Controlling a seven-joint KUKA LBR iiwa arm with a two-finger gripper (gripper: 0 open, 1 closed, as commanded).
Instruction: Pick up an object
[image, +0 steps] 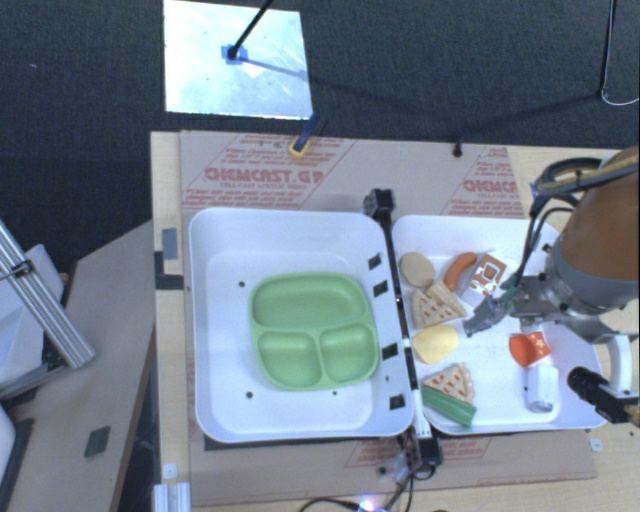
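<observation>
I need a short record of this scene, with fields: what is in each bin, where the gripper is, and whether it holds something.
left bin: green tray with three compartments
right bin: toy food: tan round piece, sausage, two waffle wedges, yellow piece, green piece, red piece, white bottle
gripper: over the right bin, between the upper wedge and the red piece
holding: nothing seen between the fingers
fingers: too blurred to tell
</observation>
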